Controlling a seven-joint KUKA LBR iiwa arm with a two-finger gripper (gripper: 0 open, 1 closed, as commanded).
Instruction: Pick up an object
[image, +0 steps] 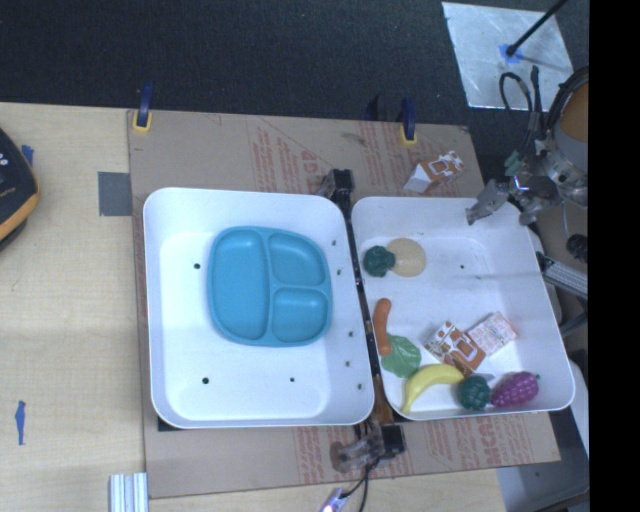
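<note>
The right bin (530, 265) holds several toy foods. A dark green broccoli (378, 261) lies beside a beige disc (407, 256) near its far left. Further forward are an orange sausage (382, 325), a green leaf (402, 355), a yellow banana (430, 384), a second broccoli (474, 392) and purple grapes (514, 388). Two snack packets (470, 340) lie mid-right. My gripper (497, 203) hovers over the bin's far right corner, apart from all of these objects.
The left bin (165, 300) holds a blue divided plate (268, 285). A small packet (436, 170) lies on the cardboard behind the right bin. Clamps (406, 112) stand at the cardboard's far edge. A yellow-black device (12, 190) sits at far left.
</note>
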